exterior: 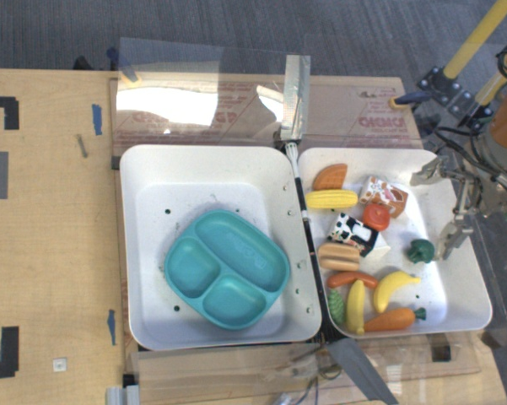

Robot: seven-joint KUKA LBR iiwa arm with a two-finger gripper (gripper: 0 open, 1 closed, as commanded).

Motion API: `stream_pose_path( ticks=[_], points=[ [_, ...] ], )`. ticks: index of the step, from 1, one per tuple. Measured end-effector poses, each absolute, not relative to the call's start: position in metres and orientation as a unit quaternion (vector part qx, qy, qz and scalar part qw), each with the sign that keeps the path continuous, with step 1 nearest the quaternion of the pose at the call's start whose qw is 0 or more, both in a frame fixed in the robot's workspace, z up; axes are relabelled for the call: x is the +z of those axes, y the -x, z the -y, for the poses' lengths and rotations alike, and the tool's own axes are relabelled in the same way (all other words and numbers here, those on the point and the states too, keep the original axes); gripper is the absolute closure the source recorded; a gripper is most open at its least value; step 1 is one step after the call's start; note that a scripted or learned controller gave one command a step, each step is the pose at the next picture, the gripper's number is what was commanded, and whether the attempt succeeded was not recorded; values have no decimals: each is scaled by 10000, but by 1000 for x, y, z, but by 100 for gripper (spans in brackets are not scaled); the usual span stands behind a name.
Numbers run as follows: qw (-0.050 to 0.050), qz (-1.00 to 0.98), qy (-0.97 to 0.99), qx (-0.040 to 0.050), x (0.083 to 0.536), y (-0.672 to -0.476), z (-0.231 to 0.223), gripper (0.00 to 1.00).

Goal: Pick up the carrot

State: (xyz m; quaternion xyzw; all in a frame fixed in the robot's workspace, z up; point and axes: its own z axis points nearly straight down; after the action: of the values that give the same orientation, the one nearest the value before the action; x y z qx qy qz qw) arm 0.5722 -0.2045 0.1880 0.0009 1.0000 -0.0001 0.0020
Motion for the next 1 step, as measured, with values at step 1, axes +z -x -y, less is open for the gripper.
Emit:
stream_pose_path(
  ticks=[1],
  points=[
    [-10,-9941,-1087,16,163,-560,117,0]
  ],
)
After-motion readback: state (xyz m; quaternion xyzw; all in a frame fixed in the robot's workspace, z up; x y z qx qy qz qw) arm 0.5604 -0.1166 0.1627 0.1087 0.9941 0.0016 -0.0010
